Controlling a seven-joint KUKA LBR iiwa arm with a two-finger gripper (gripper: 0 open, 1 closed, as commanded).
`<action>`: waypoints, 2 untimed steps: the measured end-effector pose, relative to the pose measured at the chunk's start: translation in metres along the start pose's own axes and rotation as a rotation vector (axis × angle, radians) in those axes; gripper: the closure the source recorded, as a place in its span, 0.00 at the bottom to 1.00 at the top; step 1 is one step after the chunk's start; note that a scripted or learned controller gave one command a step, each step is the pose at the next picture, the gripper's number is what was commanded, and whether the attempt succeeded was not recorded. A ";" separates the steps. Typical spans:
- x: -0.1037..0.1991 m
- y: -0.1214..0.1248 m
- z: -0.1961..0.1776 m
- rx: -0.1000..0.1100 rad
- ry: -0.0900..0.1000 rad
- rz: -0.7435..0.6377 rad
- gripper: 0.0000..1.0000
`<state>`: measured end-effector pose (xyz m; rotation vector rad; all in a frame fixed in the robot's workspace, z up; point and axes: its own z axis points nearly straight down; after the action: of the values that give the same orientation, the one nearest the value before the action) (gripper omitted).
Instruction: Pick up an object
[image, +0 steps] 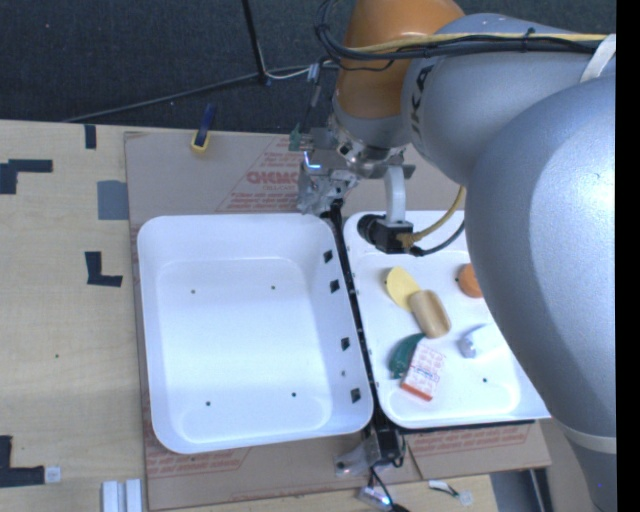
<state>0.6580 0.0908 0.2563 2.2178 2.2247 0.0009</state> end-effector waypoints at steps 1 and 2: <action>-0.091 -0.018 0.046 0.005 -0.003 0.010 1.00; -0.086 -0.017 0.033 0.001 0.000 0.003 1.00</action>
<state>0.6411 0.0052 0.2228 2.2210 2.2221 -0.0009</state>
